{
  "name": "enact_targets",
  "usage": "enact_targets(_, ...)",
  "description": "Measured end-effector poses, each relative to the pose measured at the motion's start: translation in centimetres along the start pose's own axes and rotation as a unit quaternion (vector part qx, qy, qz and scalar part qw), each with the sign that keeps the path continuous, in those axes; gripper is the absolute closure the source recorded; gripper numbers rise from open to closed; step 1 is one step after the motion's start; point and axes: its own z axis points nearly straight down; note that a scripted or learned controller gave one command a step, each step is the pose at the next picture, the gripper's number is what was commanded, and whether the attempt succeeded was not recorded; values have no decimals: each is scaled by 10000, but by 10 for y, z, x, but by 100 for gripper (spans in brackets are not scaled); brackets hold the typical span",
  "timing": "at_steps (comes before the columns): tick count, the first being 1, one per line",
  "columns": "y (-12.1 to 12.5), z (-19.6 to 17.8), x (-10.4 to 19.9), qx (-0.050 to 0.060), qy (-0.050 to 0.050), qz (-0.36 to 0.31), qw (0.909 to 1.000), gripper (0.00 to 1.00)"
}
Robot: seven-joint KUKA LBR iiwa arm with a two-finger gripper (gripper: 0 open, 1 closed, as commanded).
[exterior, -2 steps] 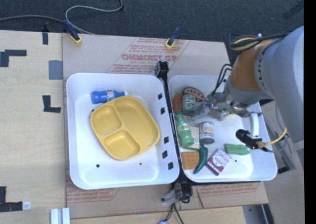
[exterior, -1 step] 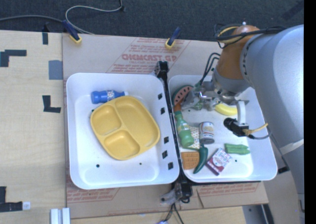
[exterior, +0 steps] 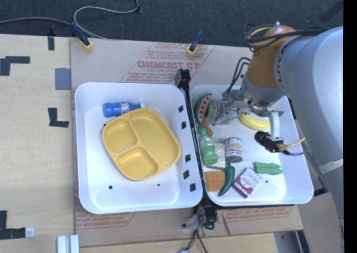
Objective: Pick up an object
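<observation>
My gripper (exterior: 221, 112) is low in the right bin (exterior: 298, 187), at its upper left. It sits just right of a watermelon slice (exterior: 204, 107) and left of a banana (exterior: 254, 121). Below it lie a green bottle (exterior: 207, 148) and a small can (exterior: 234, 149). Further down are a green pepper (exterior: 268, 167), a dark green chili (exterior: 227, 180), an orange waffle (exterior: 213, 180) and a red packet (exterior: 247, 182). The wrist hides whatever lies directly under the gripper.
The left bin (exterior: 92, 190) holds a yellow divided plate (exterior: 141, 143) and a blue bottle (exterior: 119, 108) along its far side. The grey arm (exterior: 318, 95) covers the right bin's far right corner. A black clip (exterior: 182, 76) sits where the bins meet.
</observation>
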Motion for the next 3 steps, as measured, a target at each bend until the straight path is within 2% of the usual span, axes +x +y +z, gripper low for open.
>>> enact_targets(1,0,1,0,6,-4,1,10000,0)
enact_targets(2,36,11,-11,10,14,4,10000,0)
enact_targets(3,37,0,-12,3,-6,-2,10000,100)
